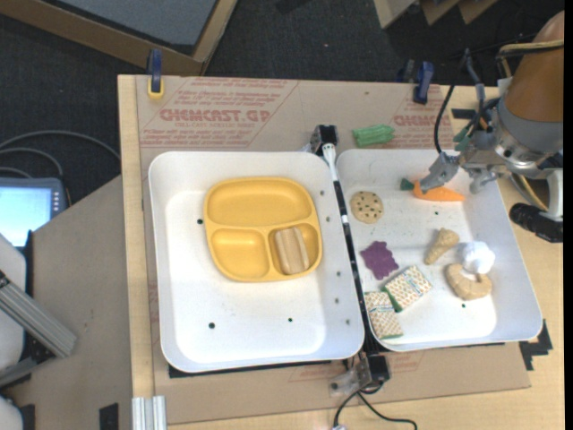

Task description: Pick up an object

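We're seeing two patterned packets (398,299) lying nearest the camera, at 7 o'clock in the right bin (515,330).
Gripper (443,174) is hanging over the orange carrot (437,191) at 12 o'clock in that bin, fingers (438,172) sitting right on top of it; we can't tell if they're clamped or released. We're also seeing a cookie (366,206) at 10, a purple piece (380,259) at 8, a tan cone (440,245) near centre, and a white lump (477,257) touching a tan bun (468,282) at 4. Left bin (179,330) is carrying a yellow divided tray (260,202) with a bread piece (289,249) in its 5 o'clock compartment. A green item (372,135) is lying on the board beyond the bins.
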You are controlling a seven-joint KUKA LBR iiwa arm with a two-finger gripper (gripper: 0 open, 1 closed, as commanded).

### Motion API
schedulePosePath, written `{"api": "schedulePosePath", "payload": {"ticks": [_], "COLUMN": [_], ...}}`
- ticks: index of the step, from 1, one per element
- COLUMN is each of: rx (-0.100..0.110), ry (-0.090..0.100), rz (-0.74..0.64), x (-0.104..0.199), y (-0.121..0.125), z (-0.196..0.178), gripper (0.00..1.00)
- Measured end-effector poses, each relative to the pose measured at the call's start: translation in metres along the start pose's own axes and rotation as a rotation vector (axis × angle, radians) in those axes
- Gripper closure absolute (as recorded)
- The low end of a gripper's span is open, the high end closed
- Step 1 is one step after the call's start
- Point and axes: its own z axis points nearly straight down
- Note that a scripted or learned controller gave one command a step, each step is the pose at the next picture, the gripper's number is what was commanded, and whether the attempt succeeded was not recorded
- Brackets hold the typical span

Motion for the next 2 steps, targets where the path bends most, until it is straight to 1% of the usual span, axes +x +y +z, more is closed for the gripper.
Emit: {"api": "schedulePosePath", "payload": {"ticks": [1,2], "rx": [0.009,0.000], "ry": [0.001,0.002], "rz": [0.006,-0.005], "x": [-0.069,-0.027], "y": [-0.022,0.032], "z": [0.058,0.112], "gripper": [0.00,0.00]}}
